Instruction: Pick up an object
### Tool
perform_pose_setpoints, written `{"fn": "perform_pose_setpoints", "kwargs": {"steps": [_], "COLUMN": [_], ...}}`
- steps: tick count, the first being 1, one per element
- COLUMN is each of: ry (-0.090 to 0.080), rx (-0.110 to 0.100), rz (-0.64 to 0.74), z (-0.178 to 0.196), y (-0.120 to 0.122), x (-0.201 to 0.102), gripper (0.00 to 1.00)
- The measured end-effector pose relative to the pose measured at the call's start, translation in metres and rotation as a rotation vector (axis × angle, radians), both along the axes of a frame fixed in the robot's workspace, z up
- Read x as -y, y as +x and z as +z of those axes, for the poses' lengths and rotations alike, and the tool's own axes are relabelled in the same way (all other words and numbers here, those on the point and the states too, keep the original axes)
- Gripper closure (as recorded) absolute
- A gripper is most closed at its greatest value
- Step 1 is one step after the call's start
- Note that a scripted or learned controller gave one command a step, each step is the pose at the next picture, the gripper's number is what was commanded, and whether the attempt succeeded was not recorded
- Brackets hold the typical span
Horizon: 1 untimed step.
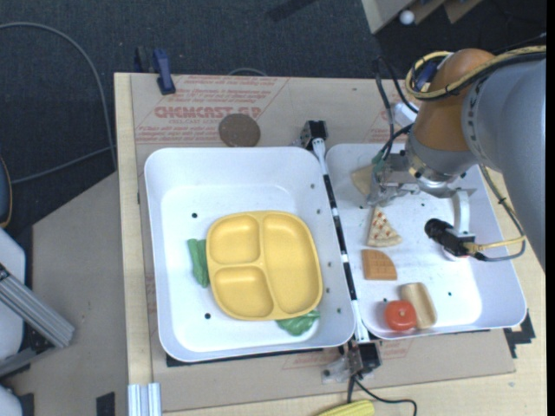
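The right bin (486, 297) holds a pizza slice (381, 230), a tan square cracker (379, 265), a red tomato (401, 316) and a small bread roll (419, 302). A flat tan piece (362, 179) lies at the bin's far left corner. My gripper (381, 189) hangs low over that corner, right beside the tan piece and just above the tip of the pizza slice. The wrist hides its tip. I see nothing held in it.
The left bin (173, 189) holds a yellow divided plate (263, 263) with green leafy pieces (199, 262) sticking out from under it. A black cable fitting (444, 235) hangs from the arm over the right bin. A brown disc (239, 131) lies on the cardboard behind the bins.
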<state>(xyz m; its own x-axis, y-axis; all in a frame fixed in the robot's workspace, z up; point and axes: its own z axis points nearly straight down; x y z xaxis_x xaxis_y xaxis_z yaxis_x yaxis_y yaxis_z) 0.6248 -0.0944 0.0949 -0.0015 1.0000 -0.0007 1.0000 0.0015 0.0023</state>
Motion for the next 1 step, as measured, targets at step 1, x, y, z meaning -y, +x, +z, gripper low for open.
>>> {"fn": "perform_pose_setpoints", "kwargs": {"steps": [1], "ry": [0.000], "rx": [0.000], "rz": [0.000], "z": [0.0000], "y": [0.0000], "x": [0.0000], "gripper": [0.00]}}
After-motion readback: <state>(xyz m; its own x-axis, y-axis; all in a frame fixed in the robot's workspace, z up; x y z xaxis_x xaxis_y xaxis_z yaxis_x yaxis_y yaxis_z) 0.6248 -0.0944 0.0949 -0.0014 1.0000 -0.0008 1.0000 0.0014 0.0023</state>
